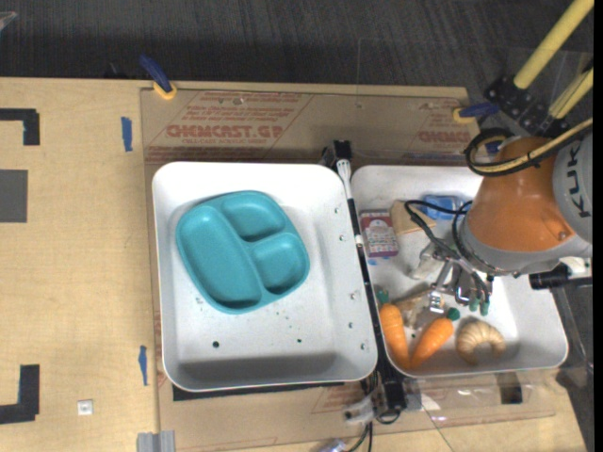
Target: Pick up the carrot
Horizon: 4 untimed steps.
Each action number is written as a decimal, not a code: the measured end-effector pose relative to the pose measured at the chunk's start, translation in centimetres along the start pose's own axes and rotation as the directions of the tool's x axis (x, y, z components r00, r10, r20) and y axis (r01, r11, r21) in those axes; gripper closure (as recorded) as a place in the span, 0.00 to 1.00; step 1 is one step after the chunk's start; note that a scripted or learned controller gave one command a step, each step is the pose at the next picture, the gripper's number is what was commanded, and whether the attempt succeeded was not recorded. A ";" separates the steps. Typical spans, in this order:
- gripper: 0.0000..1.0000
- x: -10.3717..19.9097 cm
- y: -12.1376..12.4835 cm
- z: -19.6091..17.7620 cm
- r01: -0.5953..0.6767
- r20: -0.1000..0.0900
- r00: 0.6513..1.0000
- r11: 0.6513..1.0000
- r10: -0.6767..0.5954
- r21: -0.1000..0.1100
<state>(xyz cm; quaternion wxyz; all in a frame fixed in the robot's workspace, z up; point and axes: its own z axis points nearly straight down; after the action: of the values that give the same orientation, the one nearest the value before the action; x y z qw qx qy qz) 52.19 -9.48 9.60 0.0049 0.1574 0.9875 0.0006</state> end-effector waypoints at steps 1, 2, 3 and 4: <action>0.00 1.5 -0.5 0.4 -0.063 0.009 0.998 0.998 0.063 -0.003; 0.00 3.2 -1.6 0.4 -0.336 0.011 0.942 0.942 0.336 -0.005; 1.00 2.9 -1.4 -0.7 -0.333 0.019 0.943 0.943 0.334 -0.010; 0.00 3.0 -1.4 -0.7 -0.334 0.018 0.942 0.943 0.334 -0.009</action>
<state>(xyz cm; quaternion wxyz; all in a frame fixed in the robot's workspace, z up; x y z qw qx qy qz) 48.93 -9.91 10.26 0.0146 0.3223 0.9465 0.0031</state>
